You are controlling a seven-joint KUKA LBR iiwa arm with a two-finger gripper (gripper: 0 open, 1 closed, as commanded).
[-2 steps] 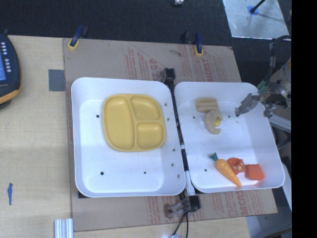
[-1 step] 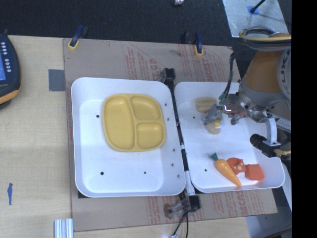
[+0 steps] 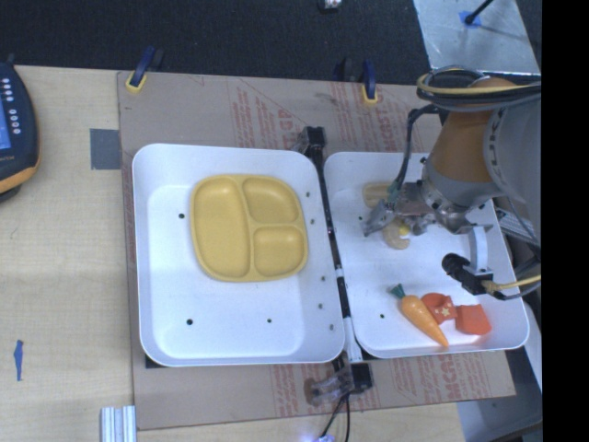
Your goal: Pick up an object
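Note:
In the right bin (image 3: 368, 330), my gripper (image 3: 390, 221) hangs low over the upper middle of the floor, reaching in from the right. A small round beige object (image 3: 398, 238) lies right under its tip, partly covered by it. A second beige piece (image 3: 375, 191) sits just behind the gripper, near the bin's back wall. An orange carrot with a green top (image 3: 421, 317) lies at the front of this bin. Beside the carrot is a red object with a yellow star (image 3: 460, 316).
The left bin (image 3: 166, 339) holds a yellow divided plate (image 3: 248, 226). A black part with a yellow cable (image 3: 467, 274) hangs from the arm over the right bin's right side. Clamps hold the cardboard at the back edge. A handheld controller (image 3: 14, 127) lies far left.

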